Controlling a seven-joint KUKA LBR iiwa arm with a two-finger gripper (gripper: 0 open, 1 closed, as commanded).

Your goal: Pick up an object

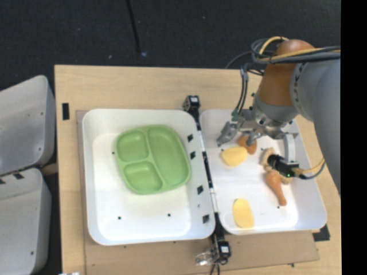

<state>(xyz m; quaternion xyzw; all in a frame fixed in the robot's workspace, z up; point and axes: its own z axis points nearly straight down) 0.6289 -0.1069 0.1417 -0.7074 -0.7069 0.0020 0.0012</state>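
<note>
Beside the hand, orange carrot-like piece, long axis slanting lower-right

Even, bright overhead light whitens both bins, shadows are faint, and detail is slightly soft.

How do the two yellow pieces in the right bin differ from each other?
The upper yellow piece lies just below the gripper; the lower yellow piece lies apart, near the bin's front edge. The upper one looks wider than tall, the lower one taller than wide. Both are pale yellow and lie flat.
</note>
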